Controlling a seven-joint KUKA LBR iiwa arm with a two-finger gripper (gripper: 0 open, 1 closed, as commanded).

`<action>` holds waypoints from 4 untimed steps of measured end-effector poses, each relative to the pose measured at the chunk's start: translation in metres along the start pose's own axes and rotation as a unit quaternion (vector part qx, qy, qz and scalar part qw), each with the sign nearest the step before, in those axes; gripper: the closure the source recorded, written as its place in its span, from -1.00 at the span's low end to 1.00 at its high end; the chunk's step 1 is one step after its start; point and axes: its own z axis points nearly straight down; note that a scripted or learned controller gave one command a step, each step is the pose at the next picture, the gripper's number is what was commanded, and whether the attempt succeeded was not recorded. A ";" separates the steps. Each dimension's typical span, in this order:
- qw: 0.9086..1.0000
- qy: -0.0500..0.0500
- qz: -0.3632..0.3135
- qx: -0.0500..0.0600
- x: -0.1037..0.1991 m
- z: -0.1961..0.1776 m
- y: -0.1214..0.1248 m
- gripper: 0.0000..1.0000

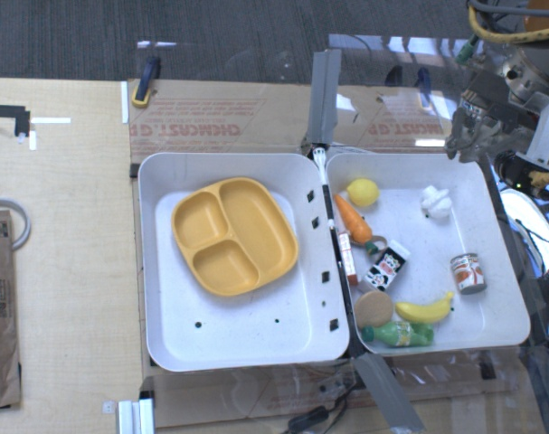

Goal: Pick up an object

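Camera view: two white bins side by side. Left bin [165,333] holds a yellow divided plate [233,235], sitting a bit toward 10 o'clock of the bin's centre. Right bin [491,242] holds all the small stuff.

Gripper [462,143] sits at approx 1 o'clock of the right bin, just over its top rim, near the far right corner. It's dark and mixed in w/ cables and arm parts, so can't tell if it's released or clenched; nothing visible in its grasp.

Objects relative to the gripper, all toward 6–8 o'clock of it and apart from it:
- white crumpled object [435,202]: nearest, at about 7 o'clock of gripper, in the bin's upper middle.
- small can [468,273] w/ red label: roughly 6 o'clock, near the right wall.
- lemon [362,193]: approx 8 o'clock, upper left of the bin.
- carrot [353,218]: just below the lemon, lying at a slant along the left wall.
- black-and-white carton [384,267]: mid-left, below the carrot.
- banana [425,309]: bottom of bin, just above the green bottle [398,334], which lies on its side by the lower rim.
- tan round object [374,308]: touching the banana's left end, above the bottle.
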 end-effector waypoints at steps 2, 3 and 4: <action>0.967 0.000 0.256 0.001 -0.051 0.070 0.108 1.00; 0.901 0.000 0.433 0.002 -0.044 0.084 0.097 1.00; 0.899 0.000 0.439 0.000 0.004 0.027 0.049 1.00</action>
